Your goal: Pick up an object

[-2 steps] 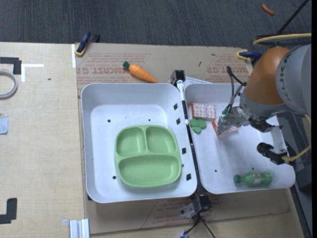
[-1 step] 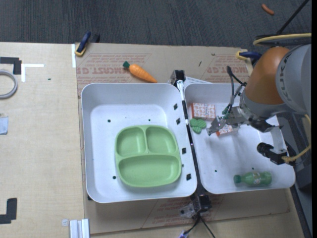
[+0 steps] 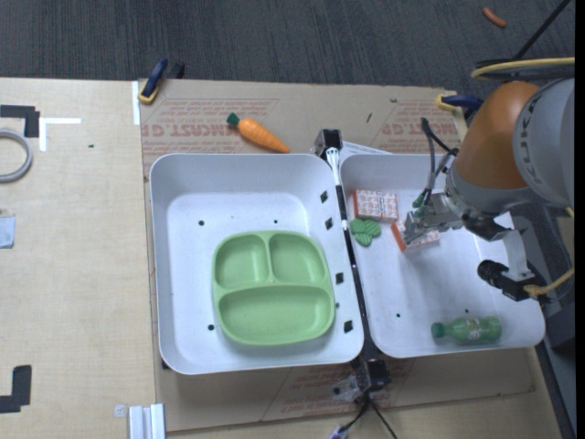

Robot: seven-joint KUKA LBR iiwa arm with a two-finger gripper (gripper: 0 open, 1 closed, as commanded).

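Gripper hung low in right white bin nr small red-and-white carton by divider; finger state couldn't tell; carton prob. light, stiff w/ crushable walls, best pinched across narrow flat sides.

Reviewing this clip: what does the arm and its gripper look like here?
A bulky grey arm with a rounded orange band above the wrist. Thin black cables run along the wrist to a small metallic gripper. A yellow cable arcs over the arm.

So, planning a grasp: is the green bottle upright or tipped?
Tipped: the green bottle lies on its side on the right bin's floor, near its front wall.
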